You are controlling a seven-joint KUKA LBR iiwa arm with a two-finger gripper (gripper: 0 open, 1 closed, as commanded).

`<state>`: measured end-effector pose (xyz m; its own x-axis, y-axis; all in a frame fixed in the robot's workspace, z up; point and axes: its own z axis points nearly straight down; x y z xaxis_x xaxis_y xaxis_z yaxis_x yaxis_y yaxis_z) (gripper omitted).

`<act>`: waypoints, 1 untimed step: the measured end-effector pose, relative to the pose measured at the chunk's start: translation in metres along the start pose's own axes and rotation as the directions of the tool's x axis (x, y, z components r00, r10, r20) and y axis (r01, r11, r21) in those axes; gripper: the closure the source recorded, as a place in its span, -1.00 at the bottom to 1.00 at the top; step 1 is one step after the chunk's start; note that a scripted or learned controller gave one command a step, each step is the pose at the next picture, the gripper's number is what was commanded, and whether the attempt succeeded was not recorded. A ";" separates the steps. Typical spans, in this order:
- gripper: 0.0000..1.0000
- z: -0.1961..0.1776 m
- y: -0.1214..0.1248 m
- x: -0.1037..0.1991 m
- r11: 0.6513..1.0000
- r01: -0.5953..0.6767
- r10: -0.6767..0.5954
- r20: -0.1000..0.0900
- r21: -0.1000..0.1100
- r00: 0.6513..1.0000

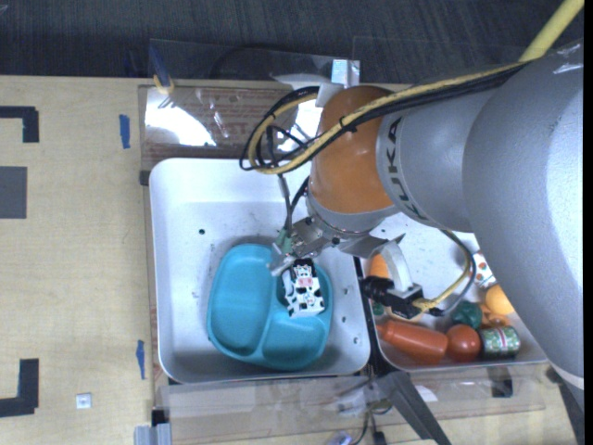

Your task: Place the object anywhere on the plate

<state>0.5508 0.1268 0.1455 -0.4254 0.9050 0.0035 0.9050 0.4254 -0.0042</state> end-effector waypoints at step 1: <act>-1.00 -0.002 0.000 -0.003 1.000 -0.005 0.005 0.003 -0.003 1.000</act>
